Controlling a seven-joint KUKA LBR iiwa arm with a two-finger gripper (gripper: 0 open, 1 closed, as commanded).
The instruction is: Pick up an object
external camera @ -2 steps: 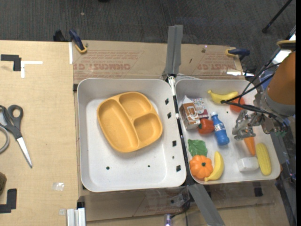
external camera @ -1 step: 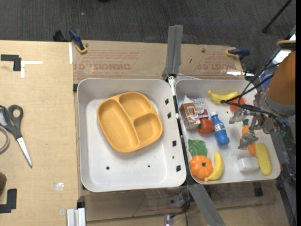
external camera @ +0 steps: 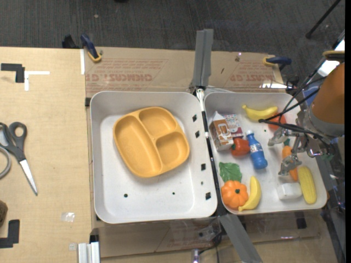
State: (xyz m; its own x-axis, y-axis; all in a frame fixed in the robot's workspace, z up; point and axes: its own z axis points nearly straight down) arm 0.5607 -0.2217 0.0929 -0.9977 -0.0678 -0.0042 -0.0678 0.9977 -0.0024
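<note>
**A:** Starting far left, scissors [external camera: 19,152] lying flat on the tabletop [external camera: 49,201], well away from the bins.

**B:** Then the left bin [external camera: 104,201], and there's a yellow divided plate [external camera: 152,141] sitting in it, tilted a bit across the floor.

**A:** Right bin [external camera: 233,98] is the busy one. Snack carton [external camera: 225,130] near the dividing wall, a red pepper [external camera: 240,147] touching its lower corner, blue bottle [external camera: 256,151] just beside that.

**B:** Green leaf [external camera: 230,172] below, then the orange pumpkin [external camera: 235,194] with a banana [external camera: 253,195] curled against it. Another banana [external camera: 260,112] up at the top.

**A:** And the end effector [external camera: 289,160] is down low over the right side of that bin. Released or clenched? I can't tell from here.

**B:** The corn cob [external camera: 306,184] lies just to its right and slightly below, along the bin's right wall. A white block [external camera: 288,190] sits directly beneath the end effector, something orange [external camera: 294,174] right against it.
</note>
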